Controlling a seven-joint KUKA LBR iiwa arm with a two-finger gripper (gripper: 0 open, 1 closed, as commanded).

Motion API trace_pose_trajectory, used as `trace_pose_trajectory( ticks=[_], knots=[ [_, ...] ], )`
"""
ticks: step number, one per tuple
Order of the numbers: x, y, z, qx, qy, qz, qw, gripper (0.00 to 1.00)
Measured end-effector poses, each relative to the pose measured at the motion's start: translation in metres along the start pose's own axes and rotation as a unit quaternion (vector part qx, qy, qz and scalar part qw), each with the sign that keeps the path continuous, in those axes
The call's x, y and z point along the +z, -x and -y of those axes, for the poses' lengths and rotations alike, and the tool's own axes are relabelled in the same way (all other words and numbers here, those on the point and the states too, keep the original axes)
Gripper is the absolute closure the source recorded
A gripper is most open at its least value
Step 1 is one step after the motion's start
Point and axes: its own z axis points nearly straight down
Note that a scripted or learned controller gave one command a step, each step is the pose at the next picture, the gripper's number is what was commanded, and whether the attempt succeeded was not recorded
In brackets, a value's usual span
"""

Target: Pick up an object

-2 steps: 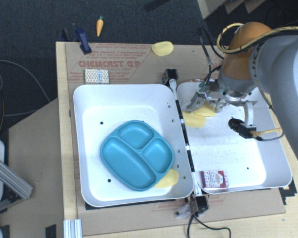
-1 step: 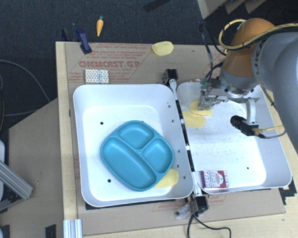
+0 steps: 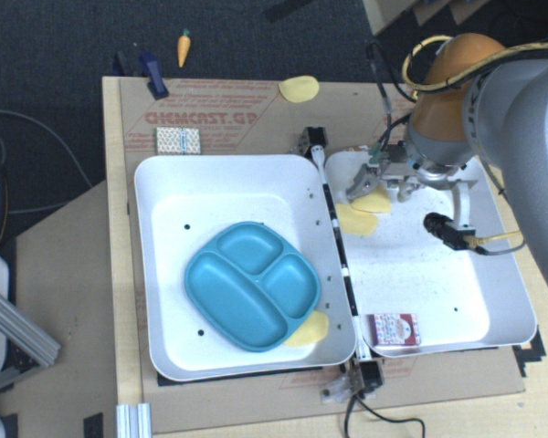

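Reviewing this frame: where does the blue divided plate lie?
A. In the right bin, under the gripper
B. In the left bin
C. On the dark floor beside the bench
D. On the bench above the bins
B. The blue divided plate rests on the floor of the left bin, with a pale yellow piece tucked at its lower right edge, while the gripper is over the right bin.

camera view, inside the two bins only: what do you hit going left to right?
blue divided plate → yellow piece beside the plate's right corner → yellow pieces at the right bin's left wall → small red-and-white packet → claw, over the right bin's far left corner.
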Motion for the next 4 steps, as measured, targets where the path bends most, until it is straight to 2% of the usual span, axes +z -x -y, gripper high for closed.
trace_pose_trajectory(
  ticks=[1,2,3,4],
  knots=[
    [0.013,0.001,-0.015,-0.001,-0.001,0.0,1.0,0.0],
    [0.001,0.001,-0.016,-0.002,0.002,0.0,1.0,1.0],
    [0.001,0.001,-0.016,-0.002,0.001,0.0,1.0,0.0],
    [0.012,0.003,-0.014,-0.001,-0.003,0.0,1.0,0.0]
  ],
)
